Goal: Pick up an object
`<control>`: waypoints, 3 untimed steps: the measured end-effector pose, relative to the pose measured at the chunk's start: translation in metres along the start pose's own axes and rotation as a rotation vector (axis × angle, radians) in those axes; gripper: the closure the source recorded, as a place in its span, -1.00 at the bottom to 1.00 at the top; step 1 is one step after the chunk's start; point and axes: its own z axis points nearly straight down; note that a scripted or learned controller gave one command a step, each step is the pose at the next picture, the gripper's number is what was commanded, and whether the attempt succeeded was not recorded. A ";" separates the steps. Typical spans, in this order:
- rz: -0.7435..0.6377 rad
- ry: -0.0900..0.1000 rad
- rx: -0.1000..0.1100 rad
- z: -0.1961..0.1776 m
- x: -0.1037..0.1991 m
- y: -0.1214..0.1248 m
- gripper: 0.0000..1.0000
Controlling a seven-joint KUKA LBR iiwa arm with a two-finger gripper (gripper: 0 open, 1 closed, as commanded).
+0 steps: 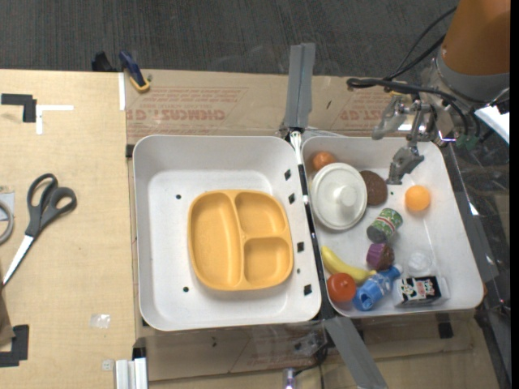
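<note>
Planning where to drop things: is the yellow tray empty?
Empty: all three compartments of the tray show bare yellow.

You see the arm [478, 23] as a broad orange band atop a grey collar. Below the collar you find the gripper [403, 167]: bare grey metal, thin struts and brackets, ending in a narrow dull finger. Black cables [422, 35] loop out left of the band; one runs straight along the gripper's top. Fine detail under the collar is blurred.
</note>
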 end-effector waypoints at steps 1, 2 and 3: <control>0.062 -0.018 0.006 0.177 0.010 -0.025 -1.00; 0.133 0.000 0.000 0.198 0.088 -0.061 -1.00; 0.281 -0.004 -0.001 0.197 0.017 -0.127 -1.00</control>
